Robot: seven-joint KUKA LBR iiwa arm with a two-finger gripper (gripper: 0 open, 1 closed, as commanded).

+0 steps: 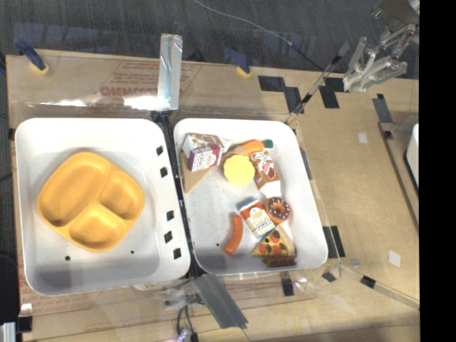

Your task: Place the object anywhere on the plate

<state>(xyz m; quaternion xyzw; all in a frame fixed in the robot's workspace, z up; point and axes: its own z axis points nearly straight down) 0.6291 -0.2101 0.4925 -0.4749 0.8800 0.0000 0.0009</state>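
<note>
A yellow plate [90,199] with three compartments lies in the left white bin [43,137]. The right white bin [303,212] holds several toy foods: a purple and white carton [203,152], a yellow round piece [239,169], a donut [277,209], a small orange and blue carton [256,218], a red sausage [233,235] and a pizza slice [274,249]. My gripper [367,68] hangs at the upper right, outside both bins and well away from the toys. Nothing is visible in it.
A silver taped post [170,70] stands behind the gap between the bins. Black tape marks dot the cardboard bench [356,184] to the right. A brown wedge [192,181] and an orange piece [249,148] lie among the toys.
</note>
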